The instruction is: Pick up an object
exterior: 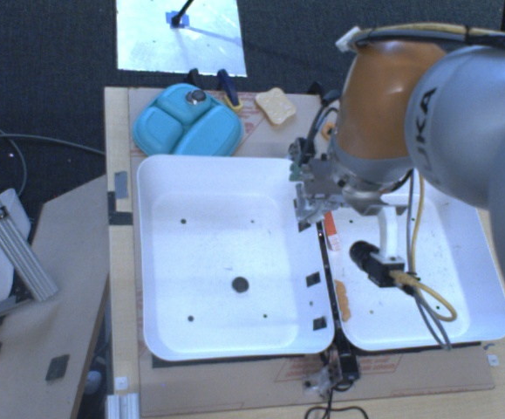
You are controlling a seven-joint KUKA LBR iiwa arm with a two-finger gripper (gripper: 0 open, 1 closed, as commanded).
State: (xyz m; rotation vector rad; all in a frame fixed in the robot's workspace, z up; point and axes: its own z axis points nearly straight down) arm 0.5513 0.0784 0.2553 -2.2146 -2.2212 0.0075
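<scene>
A small dark round object (240, 284) lies on the floor of the left white bin (160, 234). An orange, lumpy piece (342, 298) rests in the right bin (470, 304), close to its left wall. My gripper (307, 209) hangs under the grey and orange wrist, over the divide between the two bins near their far side. It stands well above and behind both objects. Nothing shows in its grasp.
Behind the bins lie a blue sectioned dish (188, 122), a yellowish sponge (276, 106) and a blue-handled tool (228, 85). A shiny sheet (180, 24) lies further back. The big arm covers much of the right bin's far half.
</scene>
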